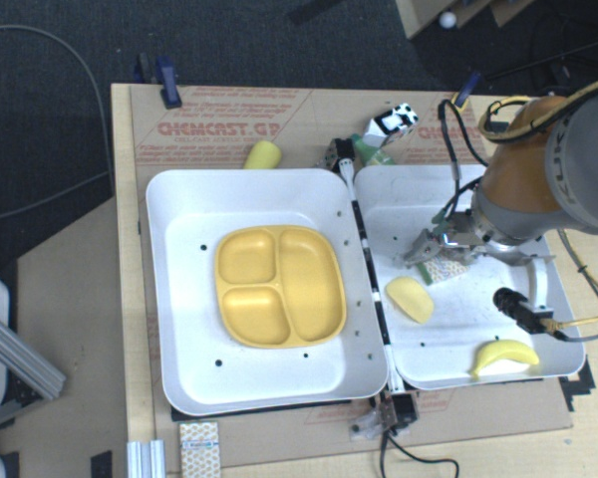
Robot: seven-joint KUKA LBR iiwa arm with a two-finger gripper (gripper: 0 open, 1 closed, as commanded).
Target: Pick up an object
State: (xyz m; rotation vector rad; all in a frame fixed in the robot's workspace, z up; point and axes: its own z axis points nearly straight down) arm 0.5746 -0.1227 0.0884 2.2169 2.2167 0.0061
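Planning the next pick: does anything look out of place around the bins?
Yes. A yellow cylinder lies on the bench behind the left bin, a black-and-white toy behind the right bin; both outside, likely strays.

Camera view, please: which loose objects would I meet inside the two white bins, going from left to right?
Yellow divided plate → pale yellow oval piece → banana.

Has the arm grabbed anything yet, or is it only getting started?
Done: the gripper is low over the right bin. In hand: nothing visibly gripped; a small patterned item lies right beneath it. Left: gripping something and lifting it.
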